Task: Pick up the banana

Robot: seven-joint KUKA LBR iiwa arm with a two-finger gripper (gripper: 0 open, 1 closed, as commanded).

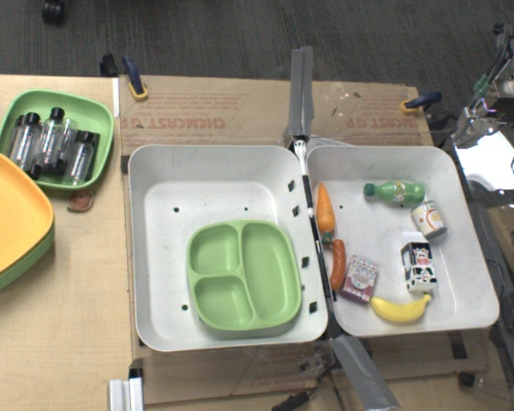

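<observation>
**Inspector A:** Tool state first: can we record it as spread or pressed together?

**Inspector B:** We cannot tell from this view, and we log it that way.

**Inspector A:** Where is the banana (400, 308)?

**Inspector B:** We find it in the right bin (373, 229), flat on the floor by the near wall, with both tips curving toward the far side. Nothing grips it.

**Inspector A:** What lies beside it?

**Inspector B:** We note a small purple box (360, 278) just beside its left end. A cow-patterned carton (419, 266) sits just beyond its right tip; we cannot confirm contact. Farther back are a small cup (428, 218) and a green bottle (395, 193) lying on its side. A carrot (325, 210) and a reddish-orange item (337, 264) lie along the bin's left wall.

**Inspector A:** And the left bin (154, 229)?

**Inspector B:** We record a green divided tray (244, 276) in it, toward the near right. Well apart on the desk (86, 315), at the left, are a green dish of bottles (56, 139) and stacked orange plates (13, 221).
</observation>
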